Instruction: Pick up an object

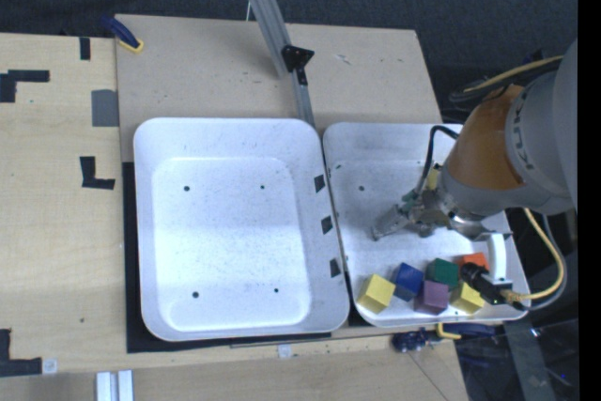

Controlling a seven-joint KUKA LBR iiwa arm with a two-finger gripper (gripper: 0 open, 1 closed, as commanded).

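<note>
Gripper (387, 225) over right bin (376, 155) | finger state: cannot tell | nearest block, blue (408, 280), at 5 o'clock, near

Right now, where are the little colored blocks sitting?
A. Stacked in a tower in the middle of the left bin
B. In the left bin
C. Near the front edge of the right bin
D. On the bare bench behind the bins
C: the yellow block, blue block, green block and purple block lie clustered along the near side of the right bin.
</note>
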